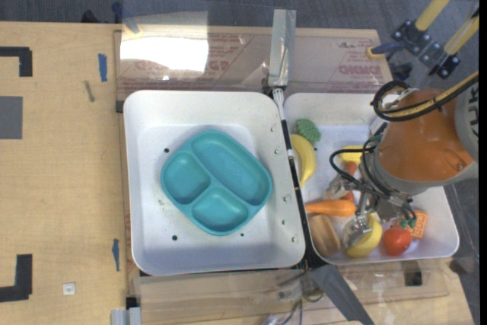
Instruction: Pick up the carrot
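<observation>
Tabletop (pixel 53 164): wood, carries 2 white bins side by side.
Left bin (pixel 144 118): holds teal divided plate (pixel 217 180).
Right bin (pixel 335 106): toy food, w/ arm (pixel 418 144) above it, orange band.
End effector (pixel 370 211): over near part of right bin; open or closed — can't tell.
Banana (pixel 304 156): along left wall.
Carrot (pixel 331 207): near-left area of right bin, long axis approx. left-right, just left of end effector, right end at its tip; contact unclear.
Tomato (pixel 396 240): near-right corner.
</observation>
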Controlling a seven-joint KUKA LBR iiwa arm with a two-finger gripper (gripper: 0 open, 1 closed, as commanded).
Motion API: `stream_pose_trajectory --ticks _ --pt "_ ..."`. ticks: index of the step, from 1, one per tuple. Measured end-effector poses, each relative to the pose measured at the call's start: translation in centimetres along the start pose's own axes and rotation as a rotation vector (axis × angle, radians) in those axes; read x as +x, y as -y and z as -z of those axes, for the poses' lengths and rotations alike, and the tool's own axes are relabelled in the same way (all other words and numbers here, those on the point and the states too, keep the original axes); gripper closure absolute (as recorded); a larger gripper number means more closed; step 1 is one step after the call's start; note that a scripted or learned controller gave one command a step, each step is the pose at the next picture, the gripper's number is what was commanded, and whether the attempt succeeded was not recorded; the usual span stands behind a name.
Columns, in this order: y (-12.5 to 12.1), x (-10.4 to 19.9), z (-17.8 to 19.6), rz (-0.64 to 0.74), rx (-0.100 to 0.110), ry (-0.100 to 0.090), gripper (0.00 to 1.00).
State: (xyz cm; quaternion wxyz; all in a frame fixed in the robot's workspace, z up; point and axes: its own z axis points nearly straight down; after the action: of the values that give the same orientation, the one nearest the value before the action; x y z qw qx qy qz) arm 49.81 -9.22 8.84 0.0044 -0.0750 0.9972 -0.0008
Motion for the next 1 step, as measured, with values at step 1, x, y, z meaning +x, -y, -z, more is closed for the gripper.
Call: stream_pose_trajectory --ticks 1 --pt "0.75 -5.28 -0.05 0.078 0.0 0.001 0.0"
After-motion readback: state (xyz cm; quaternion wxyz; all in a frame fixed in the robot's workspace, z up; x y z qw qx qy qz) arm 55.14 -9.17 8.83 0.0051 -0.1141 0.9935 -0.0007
